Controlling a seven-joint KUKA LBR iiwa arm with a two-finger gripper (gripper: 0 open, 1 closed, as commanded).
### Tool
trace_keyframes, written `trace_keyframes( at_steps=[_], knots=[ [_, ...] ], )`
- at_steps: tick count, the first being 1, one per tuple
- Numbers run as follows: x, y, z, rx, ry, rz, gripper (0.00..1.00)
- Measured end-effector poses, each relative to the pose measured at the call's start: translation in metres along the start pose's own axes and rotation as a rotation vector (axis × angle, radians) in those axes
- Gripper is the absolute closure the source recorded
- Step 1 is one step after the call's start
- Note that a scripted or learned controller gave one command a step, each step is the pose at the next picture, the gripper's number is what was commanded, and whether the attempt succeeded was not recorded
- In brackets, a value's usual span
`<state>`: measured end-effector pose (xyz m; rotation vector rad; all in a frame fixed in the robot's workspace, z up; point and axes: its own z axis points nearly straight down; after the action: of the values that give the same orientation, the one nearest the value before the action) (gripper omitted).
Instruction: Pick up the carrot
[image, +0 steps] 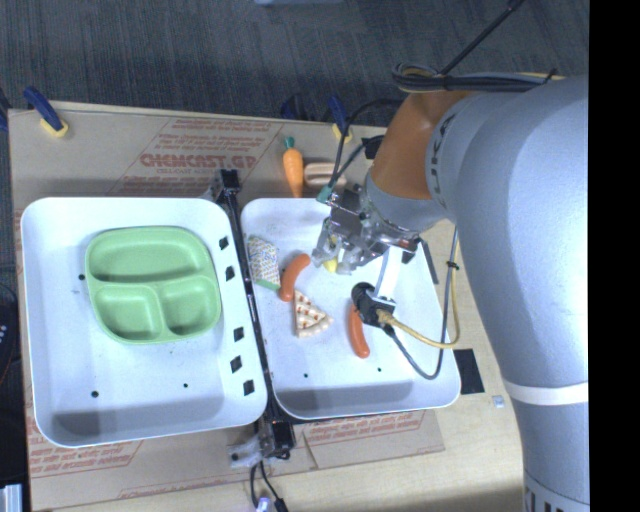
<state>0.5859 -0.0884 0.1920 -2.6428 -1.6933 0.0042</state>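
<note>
- Camera view, gripper: the gripper (340, 252) hangs over the right bin (420, 385), right of frame centre, under the orange-banded wrist. Its lower end is a cluster of metal and cable, so I cannot tell how the jaws stand, and no item is seen between them.
- Camera view, carrot: an orange carrot (292, 170) with a green top lies on the cardboard (170, 150) just above the right bin's upper rim, outside the bin, beside a pale sausage-like piece (318, 176).
- Camera view, lookalikes: in the right bin a curved orange sausage (294, 276) lies just left of the gripper; a second orange-red one (358, 334) lies lower, near the pizza slice (308, 316) and a mesh-patterned item (263, 258).
- Camera view, left bin (45, 300): it holds a green divided tray (152, 284), well apart from the work.
- Risk, wrong target: the gripper sits nearer the curved orange sausage than the carrot (similar colour), so a descent here likely closes on that.
- Risk, reach: going to the carrot means crossing the bin rim; a low path could strike it.
- Risk, cable: the yellow cable (425, 340) loops across the bin and could drag items.
</note>
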Motion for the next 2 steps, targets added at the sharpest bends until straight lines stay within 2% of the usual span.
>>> trace_keyframes(
  at_steps=[1,2],
  knots=[
    [0.0536,-0.039,-0.038,0.001,0.0,0.287,1.0],
    [0.0542,-0.0391,-0.0477,0.005,-0.001,0.278,1.0]
  ],
)
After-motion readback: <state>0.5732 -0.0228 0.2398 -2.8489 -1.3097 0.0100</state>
